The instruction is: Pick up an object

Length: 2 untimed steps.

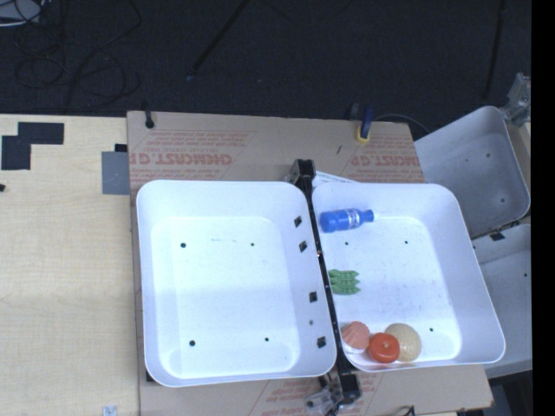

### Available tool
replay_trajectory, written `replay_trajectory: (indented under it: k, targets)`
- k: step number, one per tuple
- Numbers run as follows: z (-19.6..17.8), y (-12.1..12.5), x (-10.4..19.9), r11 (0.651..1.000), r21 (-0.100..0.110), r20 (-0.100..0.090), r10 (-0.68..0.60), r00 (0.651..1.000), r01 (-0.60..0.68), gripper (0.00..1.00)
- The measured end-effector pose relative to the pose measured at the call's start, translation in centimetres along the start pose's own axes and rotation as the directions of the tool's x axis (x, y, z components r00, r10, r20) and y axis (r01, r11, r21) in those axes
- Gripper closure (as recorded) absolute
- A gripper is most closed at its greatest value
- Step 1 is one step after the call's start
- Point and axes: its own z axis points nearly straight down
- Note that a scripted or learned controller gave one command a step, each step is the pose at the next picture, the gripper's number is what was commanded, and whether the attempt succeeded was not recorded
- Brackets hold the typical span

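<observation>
Two shallow white bins are sitting side by side on the table point(69, 258), resting on a cardboard sheet point(260, 150). The right bin point(451, 258) is holding every object. A blue bottle point(346, 219) is lying on its side near the far left corner, its long axis running roughly left to right with the lighter cap end pointing right and slightly away. A small green item point(344, 282) is lying beside the left wall; its shape is hard to make out. At the near left corner, a pinkish round piece point(355, 334), a red round piece point(383, 347) and a tan round piece point(404, 340) are clustering together, touching. The left bin point(156, 276) is showing dark dots on its floor.
</observation>
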Motion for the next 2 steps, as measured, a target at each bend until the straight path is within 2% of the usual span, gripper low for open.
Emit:
replay_trajectory:
  k: [2]
  targets:
    - [-1.69, 0.00, 0.00, 1.000, 0.001, -0.001, -0.002, 1.000, 0.002, 1.00]
